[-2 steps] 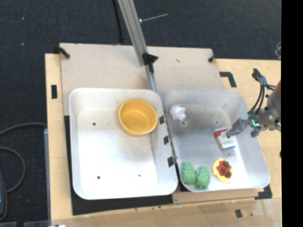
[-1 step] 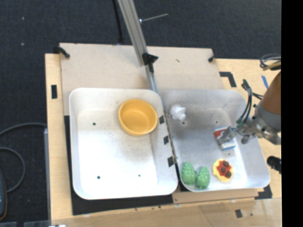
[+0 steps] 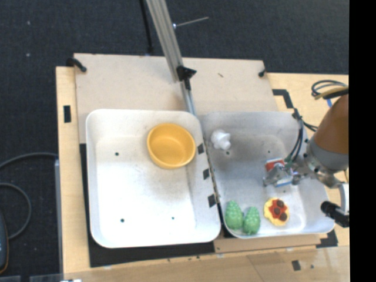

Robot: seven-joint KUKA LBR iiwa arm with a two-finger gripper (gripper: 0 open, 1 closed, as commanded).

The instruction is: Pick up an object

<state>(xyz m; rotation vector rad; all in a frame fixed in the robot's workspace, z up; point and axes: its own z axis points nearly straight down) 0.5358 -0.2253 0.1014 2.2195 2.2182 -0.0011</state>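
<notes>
White plastic, shallow and w/ rounded corners: two bins sit side by side on a pale wooden bench (image 3: 235,81). Surface of both bins is dull and a bit speckled w/ grey dust.

Camera view, left bin (image 3: 117,216): a yellow bowl (image 3: 171,145) stands upright in its upper right part, round, smooth, matte, near the wall between the bins.

Right bin (image 3: 247,128): a small white object (image 3: 221,139), glossy, lumpy shape, lies near the upper left corner. At the front edge is a green object (image 3: 242,217), two oval bumpy lobes side by side, texture like knobs. Just beside it to the right lies a yellow round piece (image 3: 276,211) w/ dark red and black spots on top.

Gripper (image 3: 279,174) is low over the right bin's middle-right, above the yellow round piece and apart from it; metal-grey parts w/ some red and blue near the tip. Fingers are too small and blurred, so I cannot tell if they are apart or together, or if something is between them. Grey arm w/ orange band (image 3: 333,128) comes from the right.
</notes>
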